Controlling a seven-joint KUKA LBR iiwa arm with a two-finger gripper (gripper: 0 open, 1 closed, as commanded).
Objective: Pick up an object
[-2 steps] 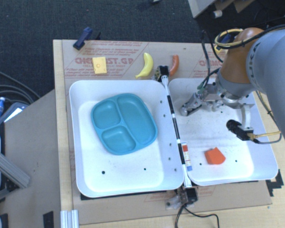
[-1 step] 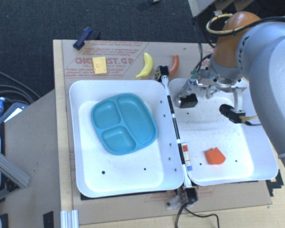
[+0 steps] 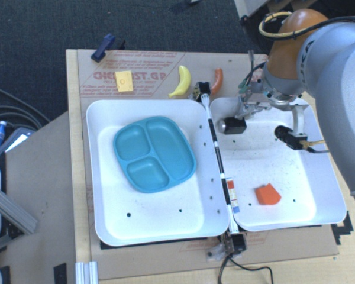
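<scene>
Orange block (image 3: 267, 194) first: where did it sit, and which way did it run?

You had it in the right bin (image 3: 307, 164), toward the near edge, lying flat on the white floor. Its long axis ran roughly across the bin, left to right, a little tilted. Which end counted as its front, I could not tell.

And around it, sweeping from the left?

Your left bin (image 3: 165, 212) held a blue divided plate (image 3: 155, 152), set at an angle on the floor. Behind both bins, on the brown board (image 3: 154, 61), a blue piece (image 3: 103, 47) lay at the far-left corner. After it came a yellow square (image 3: 123, 82), a yellow banana (image 3: 180, 81) and a reddish-orange stick (image 3: 216, 80). All of those lay outside the bins, well apart from the block. The gripper (image 3: 252, 106) hung over the far end of the right bin, also well apart from the block. Whether it was released or clenched, I could not tell you.

How much room did you have?

Bare white floor lay on every side of the block. The divider (image 3: 215, 149) between the bins was to its left and carried a red-and-blue label (image 3: 231, 195), near the block but not touching it. The near rim was close below the block in the view, and the right rim stood further off. The floor between the gripper and the block was plain white.
</scene>
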